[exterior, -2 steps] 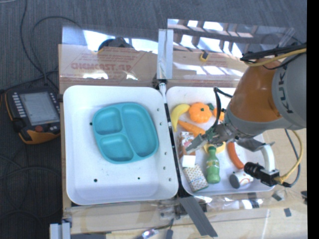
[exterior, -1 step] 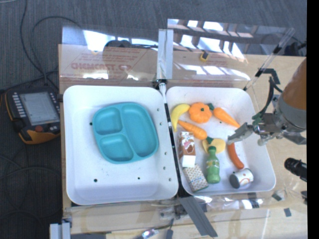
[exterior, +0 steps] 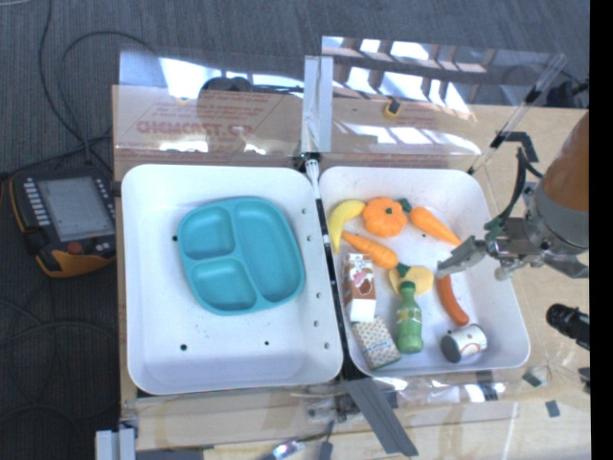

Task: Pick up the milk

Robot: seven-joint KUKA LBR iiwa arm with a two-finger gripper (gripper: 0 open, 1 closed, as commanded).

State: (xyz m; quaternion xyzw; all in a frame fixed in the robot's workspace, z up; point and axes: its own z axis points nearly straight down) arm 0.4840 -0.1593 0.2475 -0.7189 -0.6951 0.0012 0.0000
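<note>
The milk (exterior: 361,289) is a small carton, brown-red on top and white below. It lies in the right bin (exterior: 450,184) close to the divider, in front of a carrot (exterior: 372,249). My gripper (exterior: 456,259) hangs over the right half of that bin and reaches in from the right. It is well to the right of the milk and slightly behind it, above the red sausage (exterior: 452,300). Nothing shows in its grasp.
Around the milk lie a patterned small box (exterior: 375,343), a green bottle (exterior: 409,320), a yellow piece (exterior: 414,278), a banana (exterior: 342,220), an orange fruit (exterior: 385,217), a second carrot (exterior: 433,224) and a can (exterior: 465,341). The left bin (exterior: 153,209) holds a blue divided plate (exterior: 239,254).
</note>
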